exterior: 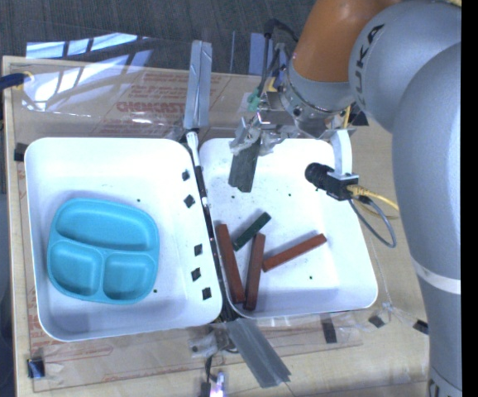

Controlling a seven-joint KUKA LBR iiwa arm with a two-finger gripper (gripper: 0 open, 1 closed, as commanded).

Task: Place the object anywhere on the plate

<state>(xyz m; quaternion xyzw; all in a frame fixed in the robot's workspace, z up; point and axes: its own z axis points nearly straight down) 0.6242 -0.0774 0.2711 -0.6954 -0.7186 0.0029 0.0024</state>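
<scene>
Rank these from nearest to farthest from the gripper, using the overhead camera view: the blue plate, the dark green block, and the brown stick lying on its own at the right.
Measured from the gripper:
1. Dark green block, just below it in the right bin.
2. Lone brown stick, lower right in that bin.
3. Blue plate, far off in the left bin.

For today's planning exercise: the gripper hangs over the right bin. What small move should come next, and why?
Probably lower the gripper toward the dark green stick just below it. All four sticks lie in the right white bin, and the blue sectioned plate in the left bin has nothing on it.
</scene>
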